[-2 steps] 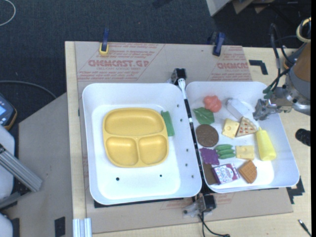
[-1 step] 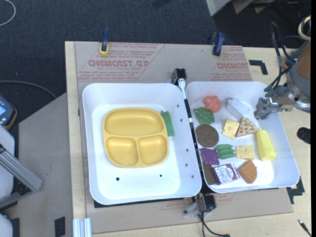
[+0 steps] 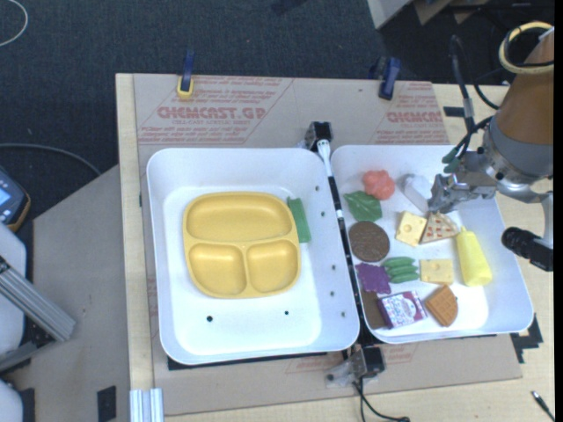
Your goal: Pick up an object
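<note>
The right bin holds several toy foods: a pink piece, a green leaf, a brown round patty, a cheese wedge, a pizza slice, a yellow corn cob, green beans, a purple piece, a small yellow square, a red packet and a brown waffle. My gripper hangs low over the bin's back part, just above the pizza slice and cheese wedge. Nothing shows between its fingers.
The left bin holds a yellow divided plate with a green strip at its right edge. A black divider runs between the bins. Clamps sit on the cardboard's far edge.
</note>
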You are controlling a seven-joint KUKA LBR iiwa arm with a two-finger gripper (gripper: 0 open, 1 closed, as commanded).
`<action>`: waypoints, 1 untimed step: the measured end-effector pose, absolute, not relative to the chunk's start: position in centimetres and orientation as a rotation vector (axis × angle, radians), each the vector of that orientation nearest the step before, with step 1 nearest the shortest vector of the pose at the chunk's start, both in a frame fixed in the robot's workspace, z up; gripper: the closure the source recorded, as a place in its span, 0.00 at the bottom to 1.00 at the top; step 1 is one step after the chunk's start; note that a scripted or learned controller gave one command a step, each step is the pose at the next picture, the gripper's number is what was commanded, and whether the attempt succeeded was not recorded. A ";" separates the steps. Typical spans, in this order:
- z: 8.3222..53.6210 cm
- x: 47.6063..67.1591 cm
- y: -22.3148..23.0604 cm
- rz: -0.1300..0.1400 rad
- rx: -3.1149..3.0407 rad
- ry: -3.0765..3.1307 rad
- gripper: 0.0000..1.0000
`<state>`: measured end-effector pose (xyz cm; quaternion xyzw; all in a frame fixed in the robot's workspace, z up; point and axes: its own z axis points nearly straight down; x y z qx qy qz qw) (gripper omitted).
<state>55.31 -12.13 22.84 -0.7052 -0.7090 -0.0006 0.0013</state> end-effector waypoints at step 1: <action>22.0 54.9 -7.4 0.001 -2.214 -2.224 1.00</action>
